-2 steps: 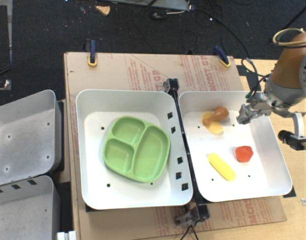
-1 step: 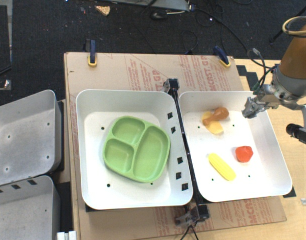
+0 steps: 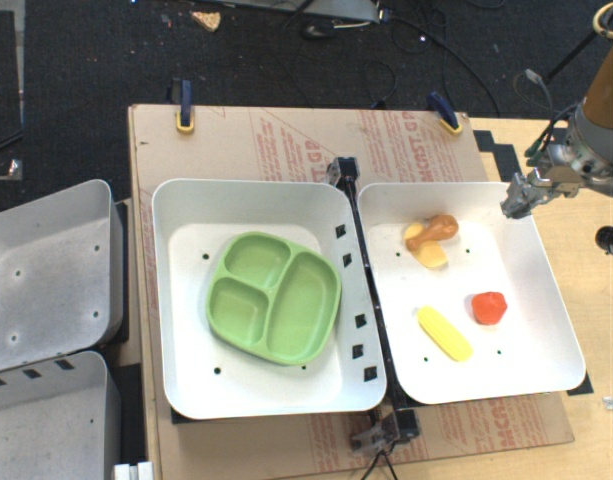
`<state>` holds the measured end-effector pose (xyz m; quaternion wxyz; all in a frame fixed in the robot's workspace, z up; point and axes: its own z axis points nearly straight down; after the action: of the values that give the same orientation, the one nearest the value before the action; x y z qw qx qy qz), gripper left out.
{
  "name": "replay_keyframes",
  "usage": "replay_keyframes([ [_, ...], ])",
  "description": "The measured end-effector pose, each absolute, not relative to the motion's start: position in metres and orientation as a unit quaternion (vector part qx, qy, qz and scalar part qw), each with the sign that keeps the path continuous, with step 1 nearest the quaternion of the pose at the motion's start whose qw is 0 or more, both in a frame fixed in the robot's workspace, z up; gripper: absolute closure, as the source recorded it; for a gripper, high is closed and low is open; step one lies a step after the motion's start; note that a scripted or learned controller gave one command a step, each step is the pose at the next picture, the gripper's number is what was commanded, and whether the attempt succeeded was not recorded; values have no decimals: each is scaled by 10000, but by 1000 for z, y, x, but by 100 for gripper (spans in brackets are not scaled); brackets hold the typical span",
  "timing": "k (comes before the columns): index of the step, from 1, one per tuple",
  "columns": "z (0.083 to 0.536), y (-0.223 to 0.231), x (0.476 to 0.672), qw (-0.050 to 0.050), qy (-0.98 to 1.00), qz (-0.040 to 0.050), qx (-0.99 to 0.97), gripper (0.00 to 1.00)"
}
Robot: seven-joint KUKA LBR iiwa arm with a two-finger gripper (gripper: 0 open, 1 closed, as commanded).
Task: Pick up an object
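The right bin (image 3: pixel 546 288) holds three small objects: a tan and orange piece (image 3: pixel 432 238) near its back, a yellow oblong piece (image 3: pixel 444 333) toward the front, and a red-orange piece (image 3: pixel 489 308) at the right. My gripper (image 3: pixel 517 200) hangs at the bin's back right corner, above the rim and apart from all three objects. Nothing shows between its fingers. The left bin (image 3: pixel 181 228) holds a green divided plate (image 3: pixel 274 297).
The two white bins sit on a brown board (image 3: pixel 286 138) held by clamps. A black divider strip (image 3: pixel 361 278) runs between the bins. Two more white trays (image 3: pixel 46 268) lie off the board at the left. Cables cross the dark floor behind.
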<state>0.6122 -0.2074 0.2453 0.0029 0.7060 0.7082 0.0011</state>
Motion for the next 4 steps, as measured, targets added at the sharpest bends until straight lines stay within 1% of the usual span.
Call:
replay_keyframes([
  [1, 234, -159, 609, -7, 7091, -2, 7051, 100],
  [2, 226, -108, 614, -4, 7096, 3, 7046, 100],
  [3, 217, -52, 610, -4, 7092, -1, 7050, 100],
  [4, 223, 1, 616, 1, 7097, 6, 7045, 100],
])
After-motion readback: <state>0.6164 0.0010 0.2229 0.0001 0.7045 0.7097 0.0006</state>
